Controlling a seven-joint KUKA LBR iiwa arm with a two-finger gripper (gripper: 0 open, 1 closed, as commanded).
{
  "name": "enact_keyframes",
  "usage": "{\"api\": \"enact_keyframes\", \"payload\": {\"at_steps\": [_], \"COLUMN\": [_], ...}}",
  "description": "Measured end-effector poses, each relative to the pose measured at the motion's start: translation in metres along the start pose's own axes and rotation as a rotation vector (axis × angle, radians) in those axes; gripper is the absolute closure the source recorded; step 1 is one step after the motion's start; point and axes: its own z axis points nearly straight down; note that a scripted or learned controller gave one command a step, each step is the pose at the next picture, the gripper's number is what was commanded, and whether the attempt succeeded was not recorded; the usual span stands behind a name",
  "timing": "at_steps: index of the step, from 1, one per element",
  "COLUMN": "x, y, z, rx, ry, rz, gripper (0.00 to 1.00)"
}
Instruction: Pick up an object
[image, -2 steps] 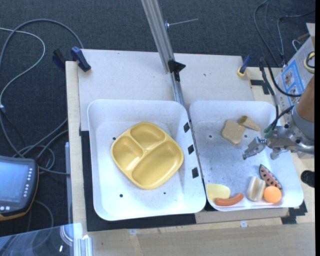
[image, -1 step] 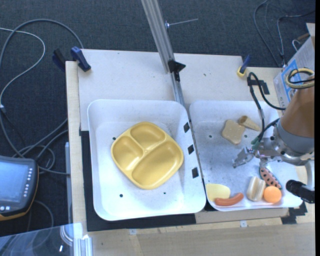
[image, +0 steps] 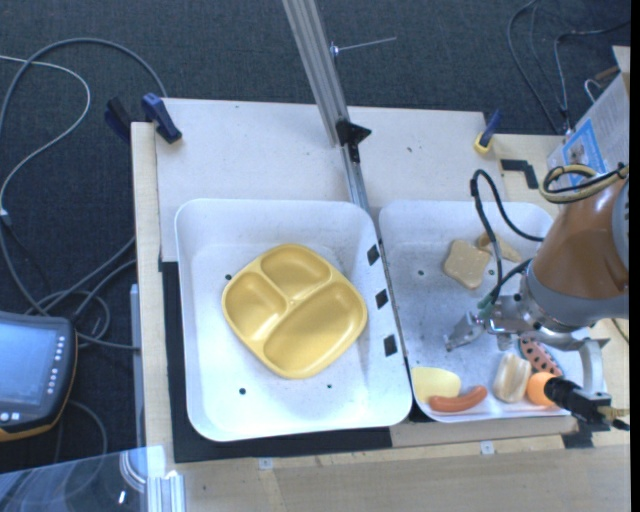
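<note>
Leftmost, a yellow divided plate (image: 294, 323) is seen lying alone in the left bin (image: 200, 240), well apart from anything the arm could reach at once. Across the divider, the right bin (image: 420, 225) holds the likely targets: a tan block like a piece of bread (image: 467, 264) near the middle, and along the near edge a pale yellow piece (image: 436, 381), a red sausage (image: 458, 402), a cream-coloured piece (image: 511, 377) and an orange piece (image: 541, 388), crowded close together. The pincer (image: 466, 331) is held low over the bare floor of that bin, between the bread and the near-edge cluster; whether it is released or clenched cannot be told, and nothing is seen grasped in it. The step in hand is judged to be the approach, with no object yet picked. For the next move, one target would have to be chosen and the pincer centred over it before descent; the bread, standing apart from its neighbours, is judged the easier choice on this counter (image: 250, 150).
</note>
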Motion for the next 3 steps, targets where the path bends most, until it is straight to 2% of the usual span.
{"api": "enact_keyframes", "payload": {"at_steps": [1,2,3], "x": [-0.001,-0.006,0.002], "y": [0.002,0.008,0.009], "z": [-0.014,-0.060,-0.120], "rx": [-0.009,-0.014,-0.017], "ry": [-0.003,-0.006,-0.006], "rz": [0.000,0.000,-0.002], "gripper": [1.00,1.00,1.00]}}
